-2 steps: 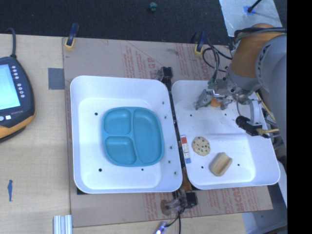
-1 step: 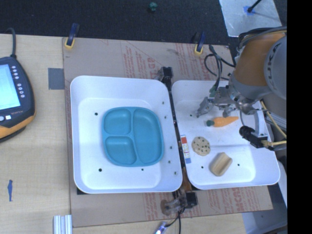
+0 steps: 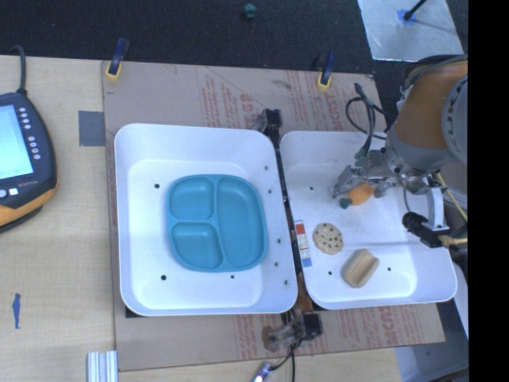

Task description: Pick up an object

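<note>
In the right-hand shallow white bin (image 3: 413, 281), the metal two-finger gripper (image 3: 359, 188) appears clamped on a small orange carrot-like toy (image 3: 359, 195) near the bin's middle, so a straight, slow lift should keep it seated.

The bench (image 3: 64, 253) is carrying a brown board (image 3: 199, 94), fixed by two clamps at its far edge. Two white bins are sitting side by side on the board: left bin (image 3: 135, 213), right bin (image 3: 398, 285). A pendant (image 3: 22, 157) is lying at the bench's left.
</note>
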Tool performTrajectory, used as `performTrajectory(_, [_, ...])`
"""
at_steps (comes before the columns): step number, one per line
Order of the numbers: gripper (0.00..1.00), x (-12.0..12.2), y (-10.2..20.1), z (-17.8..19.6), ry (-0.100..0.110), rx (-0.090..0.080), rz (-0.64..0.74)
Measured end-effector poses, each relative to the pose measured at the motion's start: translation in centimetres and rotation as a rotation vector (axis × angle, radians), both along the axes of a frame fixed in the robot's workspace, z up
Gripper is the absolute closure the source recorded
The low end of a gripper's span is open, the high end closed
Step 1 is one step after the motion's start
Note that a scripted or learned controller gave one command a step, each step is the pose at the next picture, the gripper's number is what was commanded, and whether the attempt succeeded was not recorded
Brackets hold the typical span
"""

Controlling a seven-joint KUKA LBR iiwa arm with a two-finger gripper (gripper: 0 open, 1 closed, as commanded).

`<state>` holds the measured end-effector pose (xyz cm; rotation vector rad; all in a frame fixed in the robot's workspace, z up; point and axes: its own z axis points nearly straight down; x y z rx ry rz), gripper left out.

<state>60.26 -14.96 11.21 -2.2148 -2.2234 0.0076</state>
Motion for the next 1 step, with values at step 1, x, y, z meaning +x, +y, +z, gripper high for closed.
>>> performTrajectory(1, [0.0,1.09,-1.59,-2.03,-0.004,-0.001,0.001])
